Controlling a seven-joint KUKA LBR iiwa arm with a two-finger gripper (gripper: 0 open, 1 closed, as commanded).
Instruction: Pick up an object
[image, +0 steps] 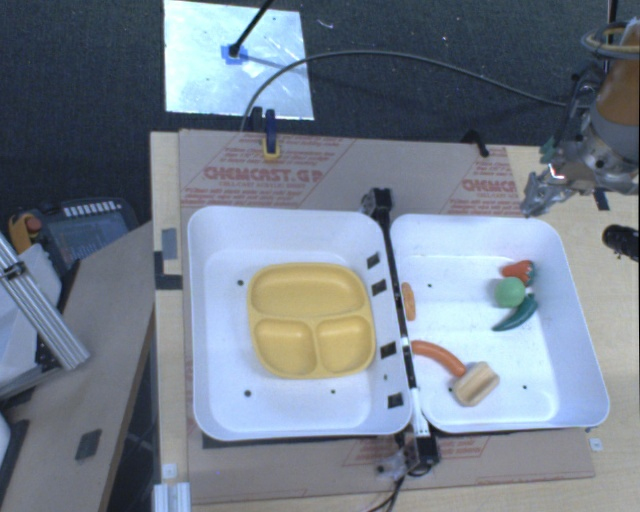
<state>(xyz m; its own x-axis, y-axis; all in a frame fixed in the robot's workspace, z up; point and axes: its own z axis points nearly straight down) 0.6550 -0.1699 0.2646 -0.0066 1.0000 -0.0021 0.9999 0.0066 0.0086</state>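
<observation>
I see my gripper (537, 192) above right bin's (570, 400) far rim, yellow tray (308, 320) in left bin (215, 400), toy food right.

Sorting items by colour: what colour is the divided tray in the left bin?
Pale yellow: the divided tray shows plainly in the camera view, in the left bin.

This is a robotics lab or test cell, not a home. The tabletop (170, 300) at frame centre is covered with a cardboard sheet (330, 165) printed "CHEMCAST GP", and two shallow white bins (290, 225) sit on it side by side, joined by black clips. A yellow clamp (270, 135) grips the sheet's upper edge. A black cable (420, 62) runs over dark carpet (80, 100) along the top, past a reflective metal plate (238, 60) at upper left. At the left edge are an aluminium extrusion bar (40, 305) and a handheld control pendant (85, 230). The robot's wrist with its gripper (537, 192) hangs at upper right.
</observation>
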